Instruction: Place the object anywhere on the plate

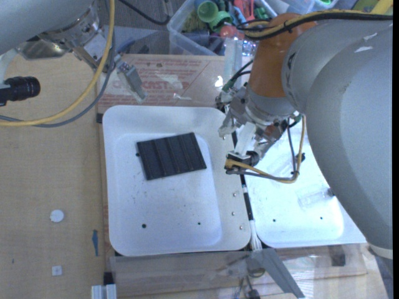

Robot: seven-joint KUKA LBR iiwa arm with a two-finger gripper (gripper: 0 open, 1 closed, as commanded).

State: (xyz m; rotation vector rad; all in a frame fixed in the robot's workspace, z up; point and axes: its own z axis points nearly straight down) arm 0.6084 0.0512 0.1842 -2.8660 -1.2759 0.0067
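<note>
Two shallow white plastic bins (118,167) (312,226), one dark ridged rectangular plate (171,156), one clear plastic tub of colourful toys (187,27).

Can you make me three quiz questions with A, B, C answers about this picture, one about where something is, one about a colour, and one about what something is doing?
1. Where is the ribbed plate?
A. In the left bin
B. In the right bin
C. On the cardboard behind the bins

2. What colour is the band above the arm's wrist?
A. Blue
B. Orange
C. Green

3. How does the ribbed plate lie?
A. Standing on its edge
B. Flat on the bin floor
C. Lifted in the air

Answers:
1. A, it sits in the upper part of the left bin.
2. B, the band shows orange against the grey arm.
3. B, its whole top faces up, resting on the white floor.
</note>
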